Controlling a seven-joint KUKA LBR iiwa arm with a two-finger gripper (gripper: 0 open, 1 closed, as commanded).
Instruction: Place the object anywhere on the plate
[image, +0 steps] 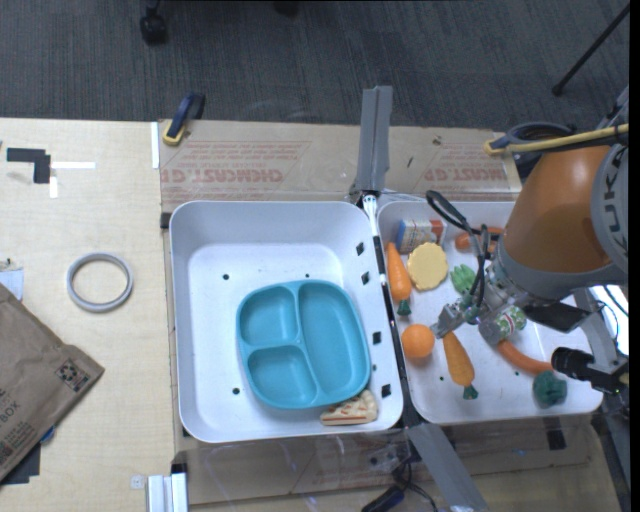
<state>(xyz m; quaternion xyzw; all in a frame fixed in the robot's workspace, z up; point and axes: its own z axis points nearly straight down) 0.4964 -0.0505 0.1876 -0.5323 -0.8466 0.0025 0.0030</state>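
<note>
Two white bins on desk. Fingers (470, 318) low in right bin (500, 400), spread or pressed together: cannot tell. Carrot (458, 360) just below fingers, orange (418, 342) just left. Blue plate (303, 343) well left, in left bin (200, 300).

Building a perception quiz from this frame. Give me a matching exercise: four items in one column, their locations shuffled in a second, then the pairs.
Items
1. blue plate
2. orange ball
3. tape ring
4. toast slice

Places
A. on the wooden bench, left of both bins
B. right bin, near its left wall
C. middle of the left bin
D. left bin, by the plate's near edge

Pairs: 1-C, 2-B, 3-A, 4-D
</note>
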